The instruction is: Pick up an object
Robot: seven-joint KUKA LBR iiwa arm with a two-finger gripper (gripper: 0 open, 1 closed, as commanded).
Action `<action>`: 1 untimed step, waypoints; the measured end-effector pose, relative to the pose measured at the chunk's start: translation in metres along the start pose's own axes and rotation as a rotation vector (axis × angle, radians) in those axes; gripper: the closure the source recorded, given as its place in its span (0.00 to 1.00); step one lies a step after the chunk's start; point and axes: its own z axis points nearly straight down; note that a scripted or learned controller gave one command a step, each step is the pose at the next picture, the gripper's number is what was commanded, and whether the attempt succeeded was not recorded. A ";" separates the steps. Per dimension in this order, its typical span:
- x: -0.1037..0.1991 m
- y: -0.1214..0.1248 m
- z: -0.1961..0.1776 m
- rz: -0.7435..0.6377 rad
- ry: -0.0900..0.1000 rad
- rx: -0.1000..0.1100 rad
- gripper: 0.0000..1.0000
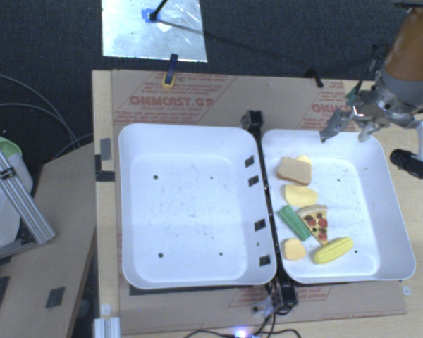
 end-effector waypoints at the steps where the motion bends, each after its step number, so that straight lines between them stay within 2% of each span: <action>1: 0.029 -0.075 0.126 0.002 0.004 0.015 0.00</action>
